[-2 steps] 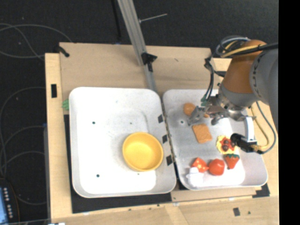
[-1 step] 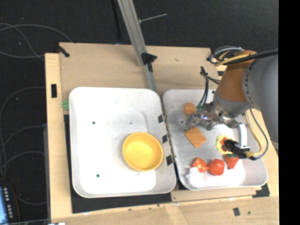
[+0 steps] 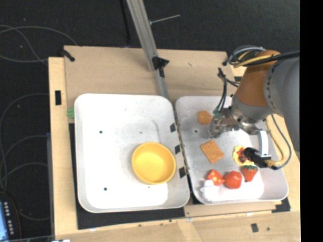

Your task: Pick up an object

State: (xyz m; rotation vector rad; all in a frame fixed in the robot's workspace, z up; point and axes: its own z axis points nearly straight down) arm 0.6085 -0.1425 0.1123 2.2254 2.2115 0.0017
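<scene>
Tan square flat piece (image 3: pixel 212 151) lies in the right shallow white bin (image 3: pixel 276 191), just below the two-finger gripper (image 3: pixel 217 129). Black floor (image 3: pixel 30 14) with thin pale cables (image 3: pixel 20 39) surrounds the tan wooden bench (image 3: pixel 101 69), which carries both bins side by side. The left shallow white bin (image 3: pixel 101 120) holds a yellow round bowl (image 3: pixel 154 163), upright, near its lower right corner. A grey metal rail (image 3: pixel 144 29) slants down toward the gap between the bins. In the right bin an orange round lump (image 3: pixel 204 117) sits just left of the gripper. A white lump (image 3: pixel 208 189), a small red piece (image 3: pixel 214 176), a red tomato-like ball (image 3: pixel 233 179) and a red strawberry-like piece (image 3: pixel 250 174) lie along the near side. The grey arm (image 3: pixel 282 84) reaches in from the right. The gripper is low between lump and tan piece, and whether it is open or closed cannot be told.
</scene>
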